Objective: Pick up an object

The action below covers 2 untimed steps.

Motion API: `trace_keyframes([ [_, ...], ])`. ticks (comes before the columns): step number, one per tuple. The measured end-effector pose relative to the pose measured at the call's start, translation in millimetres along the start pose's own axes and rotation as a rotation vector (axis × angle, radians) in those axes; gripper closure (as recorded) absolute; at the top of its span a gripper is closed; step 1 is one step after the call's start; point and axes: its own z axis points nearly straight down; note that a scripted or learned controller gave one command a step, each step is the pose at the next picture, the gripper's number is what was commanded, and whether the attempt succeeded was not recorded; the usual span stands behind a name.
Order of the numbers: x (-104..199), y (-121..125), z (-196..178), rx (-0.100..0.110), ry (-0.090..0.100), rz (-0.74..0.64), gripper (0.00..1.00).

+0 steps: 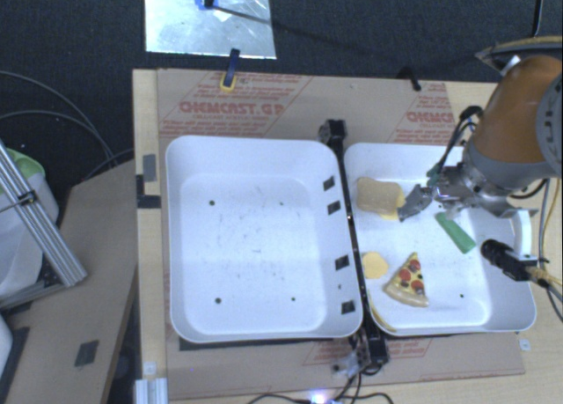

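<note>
Dark carpeted floor all round, with a shiny metal sheet (209, 4) lying at top, a black rod crossing it. Below that, a brown board printed with red lettering (290, 94), bearing two shallow white bins side by side. Left bin (189, 165) with only speckled marks and a few small holes on its floor. Right bin (506, 310) holding four things: a tan bread-like piece (378, 196) near the upper left corner, a small round yellow piece (376, 264) lower down near the divider, a pizza slice toy (408, 281) just beside it to the right, and a green stick-like piece (456, 233) lying aslant toward the middle. Black clips along the seam between the bins (338, 235).

Reaching in from the right, grey arm with orange band (519, 112) over the right bin. Gripper (420, 203) low over the upper part of that bin, its one clearly seen dark finger pointing down-left and ending just at the right edge of the bread-like piece, touching or nearly so; cannot tell which. Cannot tell how wide the pincer stands, nor whether anything sits within it. Green stick just below and right of the wrist, apart from the fingertip. Pizza slice and yellow round well clear of the gripper, nearer the front wall.

At far left, a slanted aluminium rail (40, 217) and a wooden side table (97, 305).
</note>
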Motion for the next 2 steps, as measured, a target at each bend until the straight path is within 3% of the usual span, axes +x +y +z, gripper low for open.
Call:
trace_keyframes([
  [1,21.1,110.5,42.6,-0.018,-0.006,-0.004,0.0],
  [2,204.9,107.5,-13.1,-0.018,0.003,-0.013,0.0],
])
